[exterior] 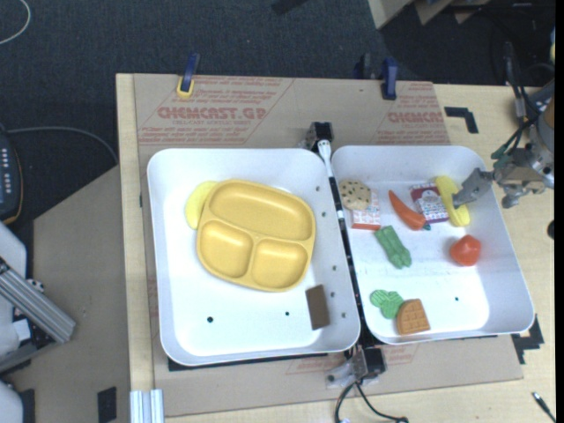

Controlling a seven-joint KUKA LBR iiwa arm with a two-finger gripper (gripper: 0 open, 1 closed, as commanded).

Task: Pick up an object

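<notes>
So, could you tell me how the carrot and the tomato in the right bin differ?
The carrot is long, thin and orange, lying at a slant; the tomato is round and red. The carrot lies in the upper middle of the right bin, touching a small red and white packet; the tomato sits apart, lower and nearer the right wall. Both rest on the bin floor, ungrasped, with the gripper above them.

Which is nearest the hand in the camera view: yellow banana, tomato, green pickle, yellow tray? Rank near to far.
From the hand at the right bin's far right edge:
1. Yellow banana, right beside the hand, top right of the right bin.
2. Tomato, right side of that bin, toward the near edge.
3. Green pickle, middle of the right bin.
4. Yellow tray, left bin.
</notes>
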